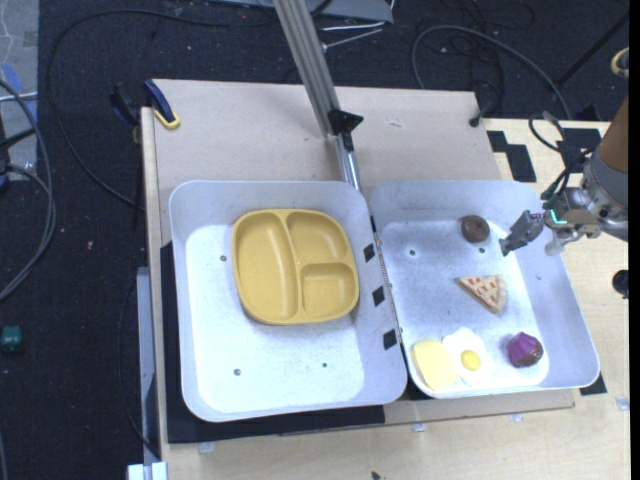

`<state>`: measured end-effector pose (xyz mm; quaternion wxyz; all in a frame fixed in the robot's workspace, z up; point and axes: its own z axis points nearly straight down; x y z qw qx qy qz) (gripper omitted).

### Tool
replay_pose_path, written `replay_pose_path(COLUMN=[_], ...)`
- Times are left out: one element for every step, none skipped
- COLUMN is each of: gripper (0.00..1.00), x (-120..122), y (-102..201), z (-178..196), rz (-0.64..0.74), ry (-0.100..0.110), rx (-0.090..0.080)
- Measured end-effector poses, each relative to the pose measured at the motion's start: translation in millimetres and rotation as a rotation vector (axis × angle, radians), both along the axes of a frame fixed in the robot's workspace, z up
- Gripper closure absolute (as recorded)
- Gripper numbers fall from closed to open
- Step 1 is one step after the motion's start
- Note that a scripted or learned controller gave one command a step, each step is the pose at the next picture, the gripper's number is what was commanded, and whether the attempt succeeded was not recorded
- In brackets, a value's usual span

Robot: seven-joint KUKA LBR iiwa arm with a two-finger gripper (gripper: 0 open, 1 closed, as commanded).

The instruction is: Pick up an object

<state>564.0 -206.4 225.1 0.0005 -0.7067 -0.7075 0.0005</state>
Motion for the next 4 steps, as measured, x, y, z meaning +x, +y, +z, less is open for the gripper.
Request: replay_pose_path(gripper=[0.00,0.00,0.00,0.00], x=[1,0,-2,2], y=[0,-7,-16,-14], z=[1,-45,-94,-129], rz=[0.000,-0.002,-0.002,-0.001], ry=[-0.002,0.002,0.002,-0.007], rx=[0.000,0.000,0.000,0.005])
